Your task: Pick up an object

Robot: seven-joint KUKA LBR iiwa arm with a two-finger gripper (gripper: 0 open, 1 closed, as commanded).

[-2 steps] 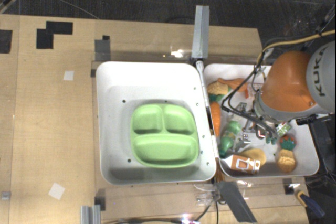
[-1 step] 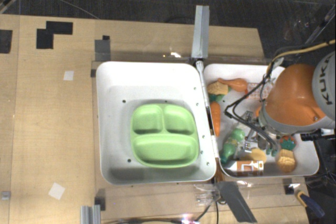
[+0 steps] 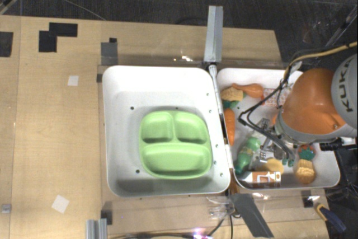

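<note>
Arm point(image 3: 313, 101) reaching in from the right, wrist low over the right bin point(image 3: 333, 179). Gripper point(image 3: 272, 149) down among the clutter near the bin's front; finger spread hidden by cabling and wrist, so wide or narrow cannot be told. Nothing seen between the fingers; no hold confirmed.

Likeliest target: green bottle point(image 3: 245, 155), lying in the right bin just left of the gripper. Long axis running from upper right to lower left, the fatter end toward the front wall. Which end is the neck: too small to tell.

Close neighbours: yellow piece point(image 3: 274, 164) just under the gripper, orange box point(image 3: 265, 177) flat against the front wall, tan piece point(image 3: 305, 170) to the right, carrot point(image 3: 230, 127) along the left wall.

Risks, as judged:
- Crowding. Closing here likely to catch two items, or to nudge one aside and close on air.
- Rounded bottle, lying slanted. Prone to roll or squirt out unless gripped across the short axis.
- Box edge beneath. Possible finger snag on descent.

Left bin point(image 3: 120, 120) holding a green tray point(image 3: 175, 143), well apart from the work.
</note>
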